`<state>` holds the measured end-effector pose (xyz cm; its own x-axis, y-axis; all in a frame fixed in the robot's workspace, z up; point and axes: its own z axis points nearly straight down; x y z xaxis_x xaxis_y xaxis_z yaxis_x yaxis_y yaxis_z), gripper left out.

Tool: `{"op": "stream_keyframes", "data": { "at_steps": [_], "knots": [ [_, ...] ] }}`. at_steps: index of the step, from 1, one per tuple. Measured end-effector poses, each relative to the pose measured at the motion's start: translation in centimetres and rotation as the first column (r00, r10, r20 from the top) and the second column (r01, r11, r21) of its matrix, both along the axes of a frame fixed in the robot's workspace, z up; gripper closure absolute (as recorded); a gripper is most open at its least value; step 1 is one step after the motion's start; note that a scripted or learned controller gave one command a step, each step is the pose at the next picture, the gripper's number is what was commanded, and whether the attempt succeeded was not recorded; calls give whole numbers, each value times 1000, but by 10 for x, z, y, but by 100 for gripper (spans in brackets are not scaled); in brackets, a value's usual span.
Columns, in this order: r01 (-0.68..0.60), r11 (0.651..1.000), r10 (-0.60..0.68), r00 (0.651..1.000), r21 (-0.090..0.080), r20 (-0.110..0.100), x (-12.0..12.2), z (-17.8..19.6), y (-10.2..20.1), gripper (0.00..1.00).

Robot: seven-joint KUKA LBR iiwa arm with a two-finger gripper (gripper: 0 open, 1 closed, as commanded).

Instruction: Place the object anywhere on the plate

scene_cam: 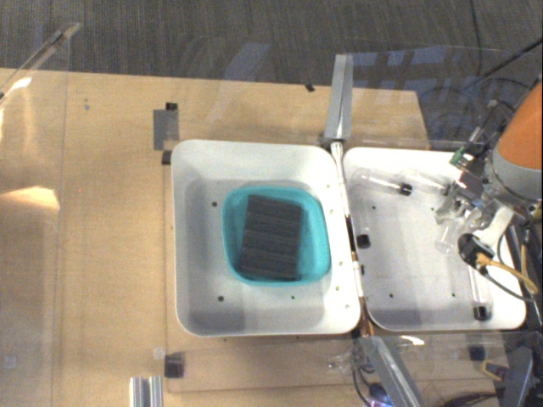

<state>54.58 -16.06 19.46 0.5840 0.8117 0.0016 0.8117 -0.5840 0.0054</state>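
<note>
A turquoise square plate (316,237) sits in the middle of the left white bin (197,253). A dark grey ribbed block (270,236) lies flat on the plate, covering most of its centre. My gripper (452,217) hangs over the right part of the right white bin (407,299), far from the plate and block. The arm's orange band (522,134) shows at the right edge. Nothing can be made out in the gripper's grasp.
A metal divider post (339,100) stands behind the gap between the bins. Cables and a black connector (472,248) hang by the wrist over the right bin. Small black clips sit on the bins' rims. Wooden bench lies to the left.
</note>
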Motion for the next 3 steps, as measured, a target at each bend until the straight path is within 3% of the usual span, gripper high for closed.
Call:
{"op": "stream_keyframes", "data": {
  "at_steps": [1,2,3],
  "knots": [
    [0,1000,0,1000,0,0,0,0,0,0],
    [129,992,-129,992,-2,7,13,140,-24,0],
    [264,965,-264,965,0,9,-57,243,-8,0]
  ]
}}
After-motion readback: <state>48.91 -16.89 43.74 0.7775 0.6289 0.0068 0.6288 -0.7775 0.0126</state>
